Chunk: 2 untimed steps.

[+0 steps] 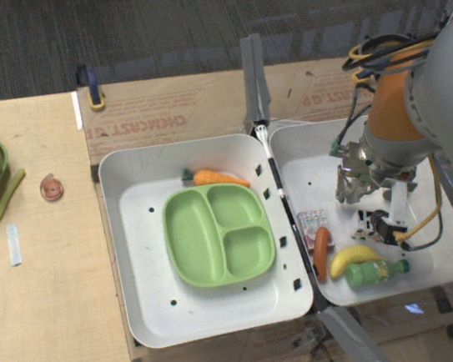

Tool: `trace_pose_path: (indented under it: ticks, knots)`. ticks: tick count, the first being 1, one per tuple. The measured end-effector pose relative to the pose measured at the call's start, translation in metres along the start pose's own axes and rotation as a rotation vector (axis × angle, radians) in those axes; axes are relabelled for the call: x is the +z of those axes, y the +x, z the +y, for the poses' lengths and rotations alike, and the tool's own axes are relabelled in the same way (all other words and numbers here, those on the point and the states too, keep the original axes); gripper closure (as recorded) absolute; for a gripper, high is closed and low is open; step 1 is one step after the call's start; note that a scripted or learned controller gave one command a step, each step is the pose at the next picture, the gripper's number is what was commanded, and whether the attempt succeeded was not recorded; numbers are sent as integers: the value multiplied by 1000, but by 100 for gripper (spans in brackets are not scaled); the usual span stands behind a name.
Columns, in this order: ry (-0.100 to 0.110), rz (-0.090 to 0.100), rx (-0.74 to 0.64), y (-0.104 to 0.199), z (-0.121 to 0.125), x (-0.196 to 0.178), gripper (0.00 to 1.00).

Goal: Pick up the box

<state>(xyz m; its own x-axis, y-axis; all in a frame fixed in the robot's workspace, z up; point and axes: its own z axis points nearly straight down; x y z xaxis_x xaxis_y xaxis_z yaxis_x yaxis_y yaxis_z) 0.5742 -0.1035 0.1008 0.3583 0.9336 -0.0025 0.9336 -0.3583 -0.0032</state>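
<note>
Bright, even light; soft shadows

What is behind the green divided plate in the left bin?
A carrot lies behind the green divided plate, against its far rim in the left bin. A dark green bit shows at its left end; anything under the plate is covered.

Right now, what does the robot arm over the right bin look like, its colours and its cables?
The arm is a thick, rounded grey tube with an orange band above the wrist. Below that sits a metallic silver hand with dark fittings. Yellow and black cables loop over the top of the arm, and a thin yellow cable curves below the hand.
</note>
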Motion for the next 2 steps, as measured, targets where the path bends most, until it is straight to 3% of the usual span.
trace_pose_path:
  ticks: [1, 2]
  knots:
    - [-3, 0, -433, 4, 18, -75, 100]
    - [-1, -1, -200, 63, -6, -90, 100]
